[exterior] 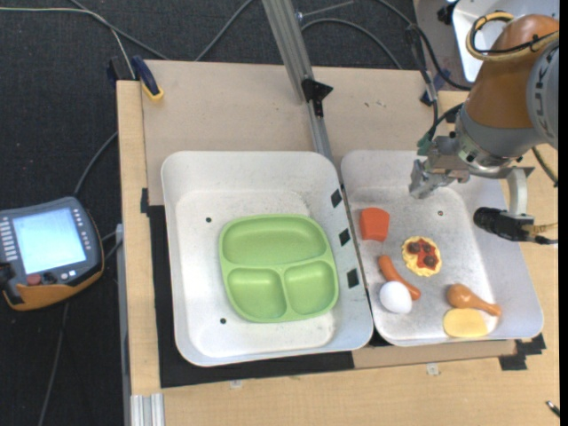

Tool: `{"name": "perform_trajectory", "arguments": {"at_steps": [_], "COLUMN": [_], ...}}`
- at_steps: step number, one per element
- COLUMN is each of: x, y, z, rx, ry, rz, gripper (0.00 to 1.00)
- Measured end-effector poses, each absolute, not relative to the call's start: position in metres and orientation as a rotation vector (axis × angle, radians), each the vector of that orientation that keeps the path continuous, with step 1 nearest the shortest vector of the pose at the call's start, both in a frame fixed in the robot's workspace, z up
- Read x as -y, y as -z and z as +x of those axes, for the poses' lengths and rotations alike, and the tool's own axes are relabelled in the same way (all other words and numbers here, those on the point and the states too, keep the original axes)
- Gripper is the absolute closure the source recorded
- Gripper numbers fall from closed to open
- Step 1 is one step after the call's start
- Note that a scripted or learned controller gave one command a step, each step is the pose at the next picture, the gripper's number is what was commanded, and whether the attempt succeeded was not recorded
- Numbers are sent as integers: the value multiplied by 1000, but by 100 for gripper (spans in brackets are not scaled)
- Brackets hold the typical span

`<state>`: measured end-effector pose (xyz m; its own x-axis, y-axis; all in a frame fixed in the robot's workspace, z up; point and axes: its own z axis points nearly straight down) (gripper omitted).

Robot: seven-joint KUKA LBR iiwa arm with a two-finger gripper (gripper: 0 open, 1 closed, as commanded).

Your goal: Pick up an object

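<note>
**Q:** Which step is in hand?

**A:** Approach. My gripper (424,185) hangs over the upper part of the right bin (524,313), right of frame centre. Nothing sits between its fingers. How far they stand apart I cannot tell from this angle.

**Q:** Where are the candidate objects?

**A:** All in the right bin, below the gripper in the frame:
- orange cup (374,224), near the bin's left wall, closest to the gripper;
- small pizza (422,256), mid-bin;
- carrot (397,274), with the white egg (395,297) touching its lower end;
- drumstick (472,299), lower right, just above a yellow piece (466,325).

**Q:** And the left bin?

**A:** The left bin (191,193) holds a green tray (278,267) with three compartments. I see nothing in them.

**Q:** What does the next move call for?

**A:** In my judgement: select one object, travel toward the lower left, centre over it, descend, close. The cup stands apart from its neighbours and looks the simplest target. The carrot and egg touch, so a grasp there may disturb both.
</note>
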<state>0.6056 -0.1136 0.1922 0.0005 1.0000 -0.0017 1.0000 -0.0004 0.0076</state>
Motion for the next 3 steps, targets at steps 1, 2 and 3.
{"name": "perform_trajectory", "arguments": {"at_steps": [1,2,3], "x": [113,113,63], "y": [-228,-282,-261], "z": [607,608,608], "rx": [-2220,-2219,-2230], "ry": [-4,-7,1], "rz": [2217,2215,2218], "gripper": [100,100,100]}}
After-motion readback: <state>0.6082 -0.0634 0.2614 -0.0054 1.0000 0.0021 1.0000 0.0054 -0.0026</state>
